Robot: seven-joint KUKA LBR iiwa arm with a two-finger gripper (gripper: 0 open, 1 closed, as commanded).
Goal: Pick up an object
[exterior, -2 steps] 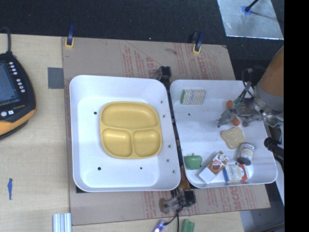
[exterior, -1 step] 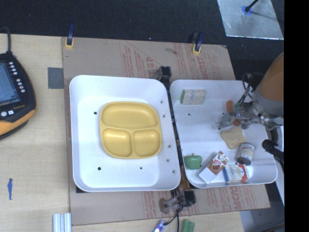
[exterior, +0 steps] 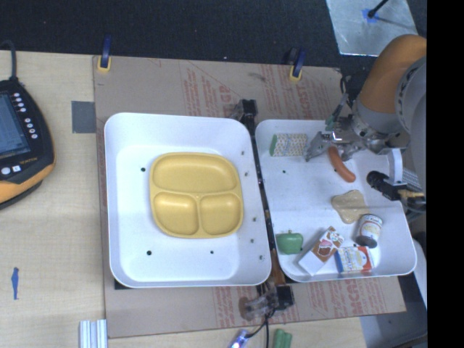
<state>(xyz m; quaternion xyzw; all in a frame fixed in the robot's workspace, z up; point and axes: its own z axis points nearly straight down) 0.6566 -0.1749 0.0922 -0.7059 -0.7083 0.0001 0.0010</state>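
The gripper (exterior: 328, 146) hangs low over the far part of the right bin (exterior: 290, 201), fingers spread and gripping nothing; just beside its tips lies a hot dog (exterior: 342, 166), a short orange-red sausage lying at a slant on the white floor; nearer the front sit a tan flat piece (exterior: 349, 204), a small jar (exterior: 368, 230), cartons (exterior: 335, 252) and a green pepper (exterior: 289, 242); the left bin (exterior: 123, 194) bears a yellow divided plate (exterior: 196, 194).

A pale wooden bench (exterior: 51, 267) under brown cardboard (exterior: 188, 85), dark floor (exterior: 181, 9) behind, a taped pale patch (exterior: 366, 13).
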